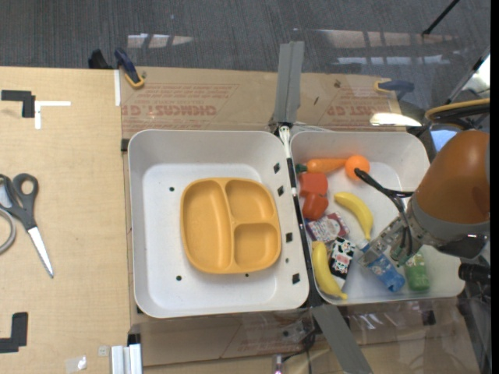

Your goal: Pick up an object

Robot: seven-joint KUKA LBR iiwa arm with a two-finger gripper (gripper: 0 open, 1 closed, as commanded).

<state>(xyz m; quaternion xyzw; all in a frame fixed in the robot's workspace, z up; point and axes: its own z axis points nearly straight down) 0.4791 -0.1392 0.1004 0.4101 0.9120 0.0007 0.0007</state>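
The right bin (390, 142) holds several small objects. A carrot (326, 164) and an orange ball (358, 166) lie at the back, with a red pepper (314, 194) to the left. One banana (355, 212) is in the middle and another banana (326, 271) lies at the front left. Nearby are a printed pouch (326, 228) and a black-and-white toy (341, 257). My gripper (387, 248) hangs low at the bin's front right, just above a blue object (389, 275). A green object (418, 275) sits beside it. The arm hides the bin's right side.
The left bin (148, 232) holds a yellow divided plate (231, 224). Scissors (27, 216) lie on the bench at far left. A grey post (288, 84) stands behind the gap between the bins. A black curved rod (380, 185) crosses the right bin.
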